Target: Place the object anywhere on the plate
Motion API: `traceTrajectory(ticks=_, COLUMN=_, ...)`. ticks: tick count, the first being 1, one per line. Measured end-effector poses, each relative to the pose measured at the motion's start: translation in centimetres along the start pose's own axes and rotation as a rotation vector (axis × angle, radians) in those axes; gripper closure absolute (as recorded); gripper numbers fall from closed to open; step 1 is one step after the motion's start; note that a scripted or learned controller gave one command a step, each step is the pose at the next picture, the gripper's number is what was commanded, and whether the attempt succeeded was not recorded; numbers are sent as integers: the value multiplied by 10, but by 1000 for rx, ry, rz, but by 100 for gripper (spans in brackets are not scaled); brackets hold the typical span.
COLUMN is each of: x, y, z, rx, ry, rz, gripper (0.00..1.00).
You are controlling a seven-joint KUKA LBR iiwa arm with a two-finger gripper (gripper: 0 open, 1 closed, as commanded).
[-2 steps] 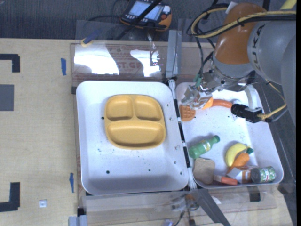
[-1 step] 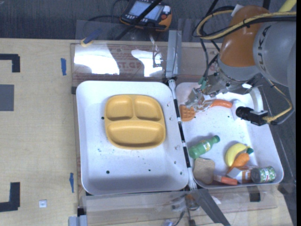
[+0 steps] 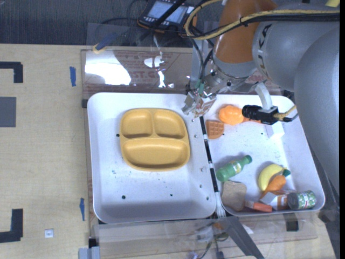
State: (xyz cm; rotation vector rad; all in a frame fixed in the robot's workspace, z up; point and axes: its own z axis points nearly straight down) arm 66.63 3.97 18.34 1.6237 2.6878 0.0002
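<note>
The gripper [image 3: 195, 102] hangs at the right bin's [image 3: 302, 144] far left corner, grip unclear; the waffle [image 3: 214, 128] nearby looks light, stiff, best pinched across its edges.

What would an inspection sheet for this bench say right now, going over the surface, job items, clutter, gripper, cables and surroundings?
Surface: two white bins side by side on a wooden bench.
Job's things: yellow divided plate in the left bin, nothing on it.
Clutter: right bin holds waffle, orange fruit, green bottle, banana, carrot, can, bread slice.
Grippers: gripper above the bins' shared edge.
Cables: yellow and black cables along the arm.
Surroundings: blue tape marks, handheld pendant.
</note>
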Motion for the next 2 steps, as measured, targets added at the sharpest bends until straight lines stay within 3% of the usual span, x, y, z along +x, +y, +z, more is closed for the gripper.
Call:
traceTrajectory(ticks=1, x=63, y=32, z=50, rx=7, ry=5, rz=-290, gripper=100)
traceTrajectory(ticks=2, x=63, y=32, z=49, rx=6, ry=5, rz=-290, gripper=0)
